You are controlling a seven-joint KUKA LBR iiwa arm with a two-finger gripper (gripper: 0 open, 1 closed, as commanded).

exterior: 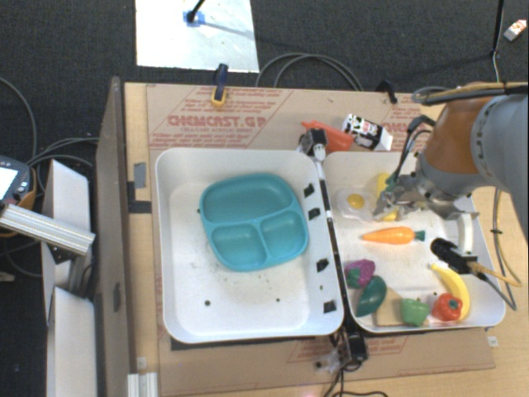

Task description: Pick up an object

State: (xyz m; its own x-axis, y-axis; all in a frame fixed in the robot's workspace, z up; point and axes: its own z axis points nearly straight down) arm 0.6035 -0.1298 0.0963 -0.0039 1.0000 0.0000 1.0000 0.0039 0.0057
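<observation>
arm: arm reaches in from the right; gripper is low inside the right bin, at its upper middle
gripper state: cannot tell; this angle hides whether it is released or clenched, and I see nothing held in it
nearest candidates: yellow piece just beside the gripper on its far side; egg just beside it toward the divider; carrot lying flat, near, on the camera side
other toys: purple toy, green toy, pepper, tomato and banana sit along the near edge of the same bin, well apart from the gripper
left bin: left bin holds a teal plate; not involved
progress: judged early to mid; gripper is down at the toys, but every toy I can see lies on the bin floor; no pick confirmed
left to do: secure one toy, probably the yellow piece or egg; lift it clear of the bin
risk: toys sit close together, so a neighbour may get nudged
</observation>
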